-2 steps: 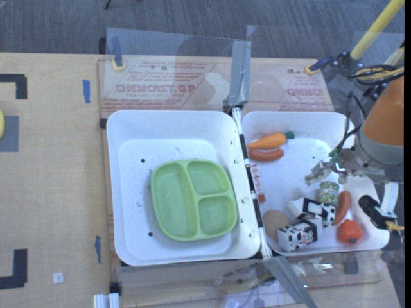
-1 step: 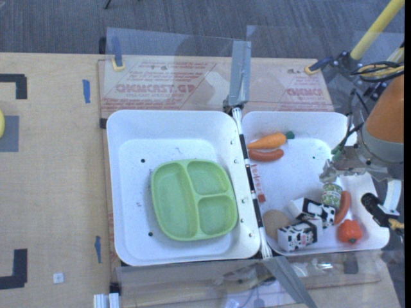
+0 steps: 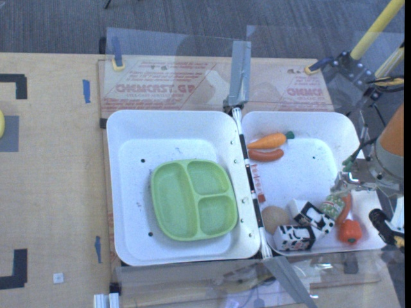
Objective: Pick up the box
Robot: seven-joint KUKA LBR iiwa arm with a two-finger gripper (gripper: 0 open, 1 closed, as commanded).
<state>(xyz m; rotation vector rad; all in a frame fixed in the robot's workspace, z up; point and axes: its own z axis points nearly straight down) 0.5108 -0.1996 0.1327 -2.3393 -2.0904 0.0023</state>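
The box [image 3: 300,231] is a small black-and-white cow-patterned carton. It lies on its side near the front edge of the right bin [image 3: 302,165]. My gripper [image 3: 345,183] hangs over the right side of that bin, up and to the right of the box and apart from it. The arm's orange band [image 3: 393,136] rises behind it at the frame's right edge. Nothing shows between the gripper and the box except a small green and orange item [image 3: 335,205] just below the gripper.
An orange carrot [image 3: 268,140] and a red sausage [image 3: 266,154] lie at the right bin's back left. A tan potato-like piece [image 3: 275,218] touches the box's left side, and a red pepper [image 3: 349,231] sits to its right. The left bin [image 3: 128,146] holds a green divided plate [image 3: 194,199].
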